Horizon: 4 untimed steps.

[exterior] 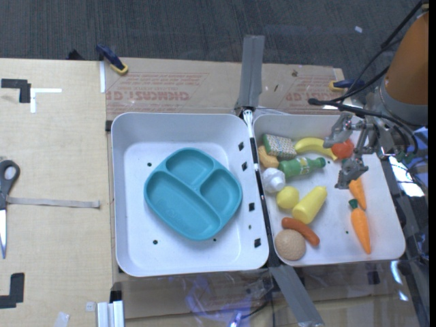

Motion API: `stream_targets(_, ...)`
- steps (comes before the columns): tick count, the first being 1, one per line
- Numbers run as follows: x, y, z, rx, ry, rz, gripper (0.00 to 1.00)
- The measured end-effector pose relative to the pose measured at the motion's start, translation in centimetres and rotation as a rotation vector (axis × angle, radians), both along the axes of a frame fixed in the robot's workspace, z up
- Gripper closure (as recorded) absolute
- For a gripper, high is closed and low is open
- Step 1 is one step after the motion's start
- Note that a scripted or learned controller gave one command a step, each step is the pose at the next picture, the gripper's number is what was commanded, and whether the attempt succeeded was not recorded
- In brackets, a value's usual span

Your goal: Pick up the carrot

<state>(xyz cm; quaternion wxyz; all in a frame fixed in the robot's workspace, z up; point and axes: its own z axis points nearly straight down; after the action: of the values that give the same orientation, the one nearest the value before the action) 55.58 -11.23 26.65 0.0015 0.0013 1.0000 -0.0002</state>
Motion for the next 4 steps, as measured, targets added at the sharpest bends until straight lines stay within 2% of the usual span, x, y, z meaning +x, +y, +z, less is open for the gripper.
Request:
stream_targets(1,3.1,-7.4,-2.0,-0.001,-0.002,0.015,0.00)
stream_targets(2,5.4,-10.6,-17.3,-0.002,-0.003,0.092,0.00)
stream_targets(3,2.2,-11.0,-17.3,-0.001,-0.001,0.173,0.00)
stream_targets(4,2.4,-10.8,-16.2,-0.004,-0.008,0.178,1.00)
